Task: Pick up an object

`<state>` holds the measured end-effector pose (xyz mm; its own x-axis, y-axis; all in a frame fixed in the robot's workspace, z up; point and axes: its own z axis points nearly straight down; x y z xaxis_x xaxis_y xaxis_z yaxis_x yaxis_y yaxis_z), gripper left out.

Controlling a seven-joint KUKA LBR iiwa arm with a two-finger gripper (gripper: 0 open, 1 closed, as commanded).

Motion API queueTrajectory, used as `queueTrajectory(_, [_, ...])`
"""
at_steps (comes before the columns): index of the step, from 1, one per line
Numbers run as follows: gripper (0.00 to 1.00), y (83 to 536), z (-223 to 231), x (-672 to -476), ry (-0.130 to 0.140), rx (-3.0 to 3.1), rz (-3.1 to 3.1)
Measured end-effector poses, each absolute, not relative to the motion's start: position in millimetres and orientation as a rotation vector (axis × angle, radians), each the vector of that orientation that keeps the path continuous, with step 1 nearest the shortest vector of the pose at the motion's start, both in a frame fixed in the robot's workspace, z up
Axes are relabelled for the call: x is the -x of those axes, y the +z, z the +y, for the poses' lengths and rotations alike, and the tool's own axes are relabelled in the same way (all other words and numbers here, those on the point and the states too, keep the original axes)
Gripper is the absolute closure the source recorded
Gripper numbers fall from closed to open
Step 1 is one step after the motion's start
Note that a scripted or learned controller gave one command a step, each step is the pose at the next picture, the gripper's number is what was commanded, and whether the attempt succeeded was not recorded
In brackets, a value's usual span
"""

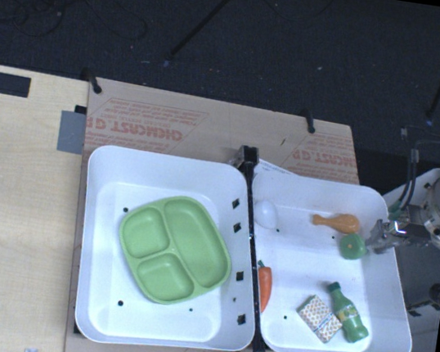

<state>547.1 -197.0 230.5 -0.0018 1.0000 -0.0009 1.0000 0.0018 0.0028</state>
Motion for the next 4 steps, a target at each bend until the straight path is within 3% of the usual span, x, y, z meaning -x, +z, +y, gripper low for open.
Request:
queueTrajectory(2, [1.00, 221, -98, -540.7, -0.002, -2.221, 2.227])
queueTrajectory(4, [1.00, 227, 15, -549.4, 0.000, -2.218, 2.229])
